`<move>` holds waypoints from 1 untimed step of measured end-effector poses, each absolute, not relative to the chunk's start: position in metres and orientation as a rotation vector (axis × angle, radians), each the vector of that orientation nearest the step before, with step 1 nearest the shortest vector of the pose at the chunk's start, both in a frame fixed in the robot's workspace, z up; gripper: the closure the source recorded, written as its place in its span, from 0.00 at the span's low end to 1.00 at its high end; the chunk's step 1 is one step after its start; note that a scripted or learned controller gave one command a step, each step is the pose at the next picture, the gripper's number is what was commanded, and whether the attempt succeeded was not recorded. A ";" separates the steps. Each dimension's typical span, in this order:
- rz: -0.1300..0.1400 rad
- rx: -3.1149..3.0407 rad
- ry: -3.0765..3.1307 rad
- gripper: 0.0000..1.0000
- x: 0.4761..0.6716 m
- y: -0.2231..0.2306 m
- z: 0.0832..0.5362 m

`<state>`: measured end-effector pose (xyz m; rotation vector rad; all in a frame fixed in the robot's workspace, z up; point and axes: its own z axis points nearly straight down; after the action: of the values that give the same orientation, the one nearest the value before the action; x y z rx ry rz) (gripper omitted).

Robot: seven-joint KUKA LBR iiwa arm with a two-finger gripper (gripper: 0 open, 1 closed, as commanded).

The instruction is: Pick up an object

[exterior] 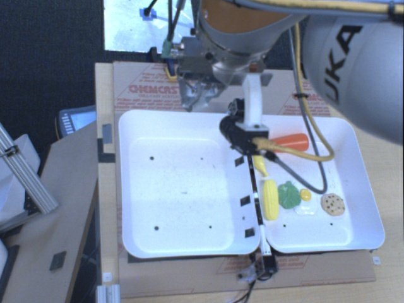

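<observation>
A light wooden desk (76, 169) is carrying a sheet of brown cardboard (148, 87) printed with red lettering, and two shallow white bins are sitting on it side by side, touching along a dark centre seam. The left bin (177, 188) is showing bare white floor with a few small dark dots. The right bin (353, 188) is holding five items, counted as follows: one orange carrot-shaped piece (291, 142) lying near the far wall, one yellow corn cob (269, 198) lying lengthwise just beside the seam, one green leafy piece (289, 195) touching the corn's right side, one small yellow round piece (305, 195) just right of the green one, and one brown speckled cookie (332, 204) nearest the right wall. One grey arm (353, 49) with an orange band is reaching in from the right and crossing above the far end of both bins. The hand (201, 96) is hanging over the far rim of the left bin, well apart from all five items; its metal parts are blurring together, so whether it is wide or narrow cannot be told. One yellow cable (315, 137) is looping down over the right bin.
</observation>
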<state>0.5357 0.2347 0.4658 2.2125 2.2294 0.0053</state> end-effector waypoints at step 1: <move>0.002 2.215 2.228 1.00 0.499 0.234 0.470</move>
<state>0.4992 0.2343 0.4702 2.2154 2.2279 0.0020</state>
